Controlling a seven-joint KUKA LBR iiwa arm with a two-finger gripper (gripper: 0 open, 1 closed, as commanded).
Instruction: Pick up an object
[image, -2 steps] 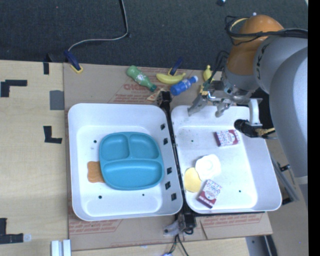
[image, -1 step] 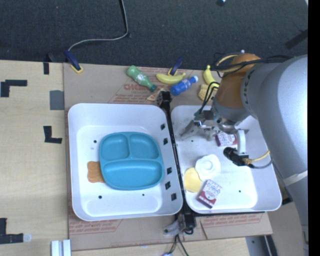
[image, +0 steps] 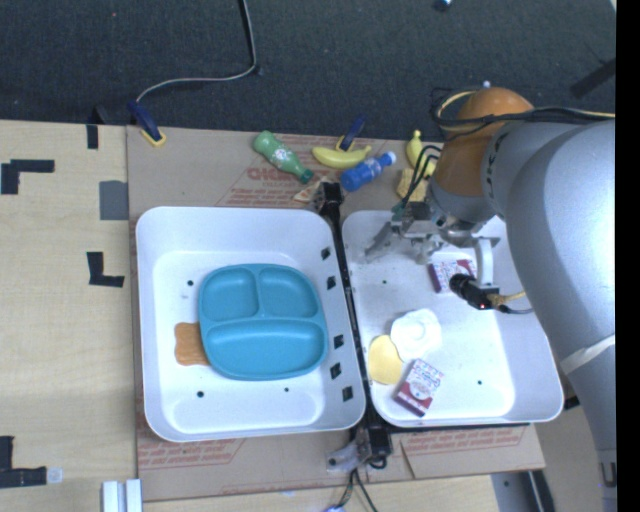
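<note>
My gripper hangs over the back left part of the right bin, its grey fingers spread apart and pointing down at the bin floor with nothing between them. A small red and white packet lies just to its right. Nearer the front of this bin lie a white round piece, a yellow piece and a red and white box. The left bin holds a blue divided plate with an orange piece sticking out from under its left edge.
Behind the bins on the cardboard lie a green bottle, a banana and a blue bottle. The black divider runs between the bins. The arm's bulky grey body covers the right bin's right side.
</note>
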